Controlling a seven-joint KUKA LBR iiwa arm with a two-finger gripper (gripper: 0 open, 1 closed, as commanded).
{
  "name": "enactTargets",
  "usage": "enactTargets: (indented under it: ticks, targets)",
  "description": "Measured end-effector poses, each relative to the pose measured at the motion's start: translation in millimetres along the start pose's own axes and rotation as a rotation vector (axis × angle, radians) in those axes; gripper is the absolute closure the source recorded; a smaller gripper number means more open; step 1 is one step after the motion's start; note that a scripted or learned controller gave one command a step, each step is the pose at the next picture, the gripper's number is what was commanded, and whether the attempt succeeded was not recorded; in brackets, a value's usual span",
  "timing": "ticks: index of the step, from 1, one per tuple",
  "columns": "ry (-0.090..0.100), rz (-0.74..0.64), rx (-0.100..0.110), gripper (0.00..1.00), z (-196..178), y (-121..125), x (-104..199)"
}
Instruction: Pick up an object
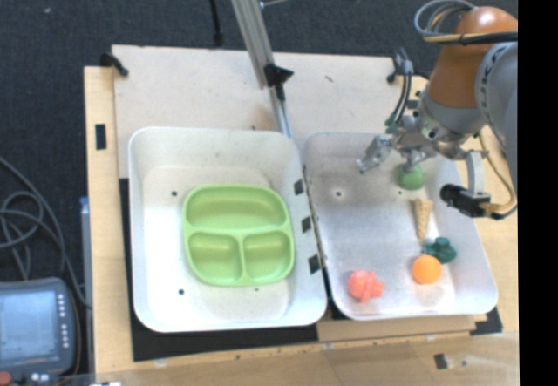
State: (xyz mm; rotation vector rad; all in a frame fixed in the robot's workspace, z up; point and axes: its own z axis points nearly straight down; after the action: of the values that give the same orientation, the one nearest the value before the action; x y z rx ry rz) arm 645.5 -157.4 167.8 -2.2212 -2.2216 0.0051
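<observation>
Claw (403, 162) low over upper part of right bin (349, 210), right at green ball (411, 176); contact likely but can't tell if fingers are spread or pinching, ball not clearly between them. Ball small, round, pale green, near bin's far rim. Below it: beige cone (423, 217), dark green piece (442, 249), orange ball (426, 269), pink-red lump (365, 285) near front rim. Bin's left half and centre bare. Left bin (157, 158) on counter (192, 84) holds green divided tray (237, 233).
</observation>
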Motion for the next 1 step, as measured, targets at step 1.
enactTargets:
  ticks: [1]
  targets:
    - [0.0,0.001,-0.007,1.0,-14.5,1.4,-1.1]
